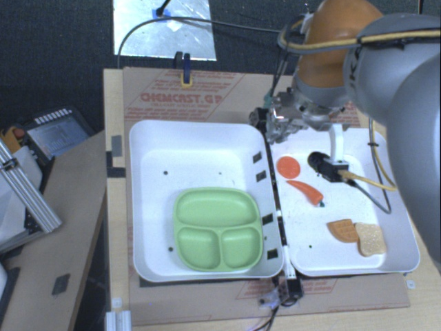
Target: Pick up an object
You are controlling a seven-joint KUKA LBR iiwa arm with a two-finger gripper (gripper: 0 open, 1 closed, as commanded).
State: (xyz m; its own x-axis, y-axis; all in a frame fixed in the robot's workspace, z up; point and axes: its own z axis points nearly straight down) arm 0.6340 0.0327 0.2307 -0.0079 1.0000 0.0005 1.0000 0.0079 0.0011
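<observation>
The arm's bulk hides most of the gripper (275, 124) at the right bin's (400, 254) far-left corner; its opening cannot be told. Nearby lie an orange disc (289, 165), red pepper (305, 191) and bread pieces (357, 234).

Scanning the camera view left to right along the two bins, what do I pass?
Green divided plate in the left bin → orange disc → red carrot-like piece → brown bread piece → pale bread piece, all four in the right bin.
</observation>
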